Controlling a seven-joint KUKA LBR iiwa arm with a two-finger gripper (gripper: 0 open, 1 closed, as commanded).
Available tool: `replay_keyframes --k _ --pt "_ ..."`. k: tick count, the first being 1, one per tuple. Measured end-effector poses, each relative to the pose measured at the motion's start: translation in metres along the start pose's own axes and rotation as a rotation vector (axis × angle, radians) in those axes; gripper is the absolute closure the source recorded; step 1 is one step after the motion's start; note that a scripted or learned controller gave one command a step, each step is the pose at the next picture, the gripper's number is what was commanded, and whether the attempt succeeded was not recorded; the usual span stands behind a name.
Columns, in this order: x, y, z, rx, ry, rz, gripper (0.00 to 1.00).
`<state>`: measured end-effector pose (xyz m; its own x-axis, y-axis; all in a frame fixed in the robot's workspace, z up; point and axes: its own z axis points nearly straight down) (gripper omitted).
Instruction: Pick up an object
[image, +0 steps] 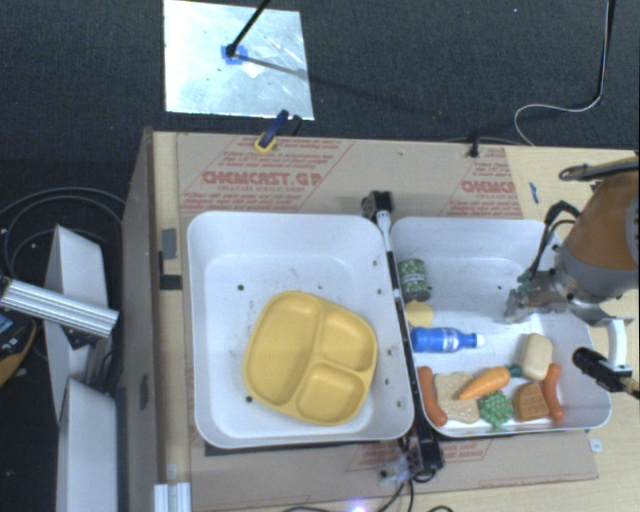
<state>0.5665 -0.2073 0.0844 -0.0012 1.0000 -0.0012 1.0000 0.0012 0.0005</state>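
Blue bottle (440, 340) lengthwise, cap rightward

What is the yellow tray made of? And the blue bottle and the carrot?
The yellow tray looks like matte moulded plastic: one even colour, rounded compartments. The blue bottle seems glossy plastic with a white cap. The carrot is probably toy plastic or rubber, given its flat, bright orange, though the picture is too coarse to be sure.

Dark carpet floor (80, 90) surrounds a brown bench (330, 170); a silver sheet (238, 60) lies behind.
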Motion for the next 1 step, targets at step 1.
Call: replay_keyframes --k 1 --pt "0.0024 -0.0799 0.0000 0.000 0.001 0.001 0.00"
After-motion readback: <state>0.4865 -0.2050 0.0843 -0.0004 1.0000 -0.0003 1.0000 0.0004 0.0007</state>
